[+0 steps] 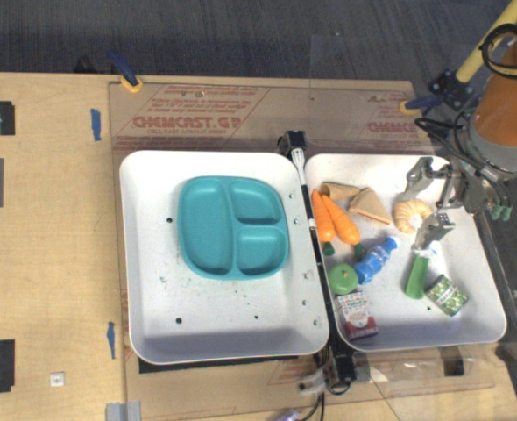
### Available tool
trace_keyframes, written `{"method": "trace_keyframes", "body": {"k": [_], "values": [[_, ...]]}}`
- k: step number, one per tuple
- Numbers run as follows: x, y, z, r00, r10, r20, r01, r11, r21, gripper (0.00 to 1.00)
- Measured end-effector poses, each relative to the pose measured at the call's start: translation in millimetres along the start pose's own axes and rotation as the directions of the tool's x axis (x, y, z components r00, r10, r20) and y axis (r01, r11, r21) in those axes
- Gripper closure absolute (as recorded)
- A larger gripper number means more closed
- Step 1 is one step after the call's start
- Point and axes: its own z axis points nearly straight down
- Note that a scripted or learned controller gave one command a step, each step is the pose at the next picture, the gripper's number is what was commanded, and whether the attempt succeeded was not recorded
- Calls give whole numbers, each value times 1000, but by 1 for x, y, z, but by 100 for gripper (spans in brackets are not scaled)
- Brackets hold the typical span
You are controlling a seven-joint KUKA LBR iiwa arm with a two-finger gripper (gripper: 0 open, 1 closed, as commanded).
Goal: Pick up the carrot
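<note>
I see the carrot (332, 218) lying in the right bin (482, 323) near its left wall, well left of my pincer (434, 202), w/ its green top end pointing down-left. It looks like two orange pieces side by side, touching. Nothing is gripping it. Between carrot & pincer: a tan cone (366, 203) and a pale shell-like item (411, 213), the shell just left of the pincer. Below-left of the pincer sit a blue bottle (375, 259) and a green round thing (343, 278); a small red-white carton (356, 313) is further down. Just below the pincer is a green tube (416, 275), w/ a green packet (446, 295) beside it. Pincer hangs over the bin's upper right, fingers spread apart, nothing between them. Far left of the pincer, the left bin (145, 305) holds a teal tray (234, 226). Both bins rest on the counter (48, 235).
</note>
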Motion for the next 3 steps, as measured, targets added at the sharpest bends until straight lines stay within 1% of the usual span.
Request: {"method": "trace_keyframes", "body": {"k": [1,2,3], "values": [[8,53,67,999,36,-6,-36,999,-4,0],[-5,46,118,927,375,3,-375,927,-1,0],[-21,48,126,644,765,3,-765,644,-3,0]]}}
